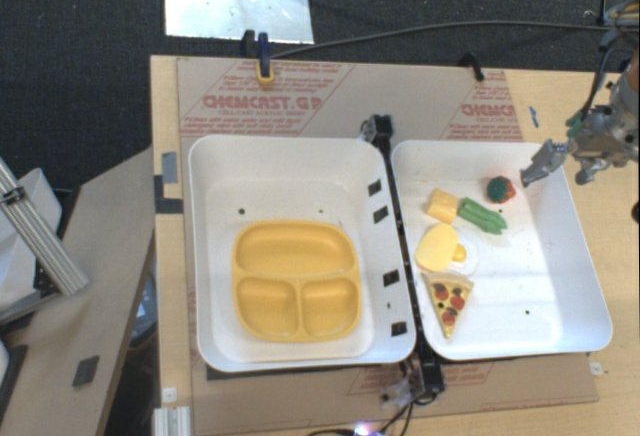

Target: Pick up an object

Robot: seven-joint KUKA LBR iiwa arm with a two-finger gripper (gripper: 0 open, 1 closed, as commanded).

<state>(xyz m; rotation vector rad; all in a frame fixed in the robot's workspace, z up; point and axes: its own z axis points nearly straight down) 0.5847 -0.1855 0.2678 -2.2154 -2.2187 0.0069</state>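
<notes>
holding five toys: right bin (560,324); one tray (296,279) left.

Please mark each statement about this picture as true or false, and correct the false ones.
1. The yellow tray lies in the left bin. True.
2. The pizza slice is in the left bin. False: it lies in the right bin, near its front edge.
3. The pincer holds the strawberry. False: the strawberry lies on the bin floor, beside the pincer tip, and nothing is seen between the fingers.
4. The green item lies just below the strawberry. True.
5. The tray has three compartments. True.
6. The right bin contains only one object. False: it contains several, including the pizza slice, the strawberry and the green item.
</notes>
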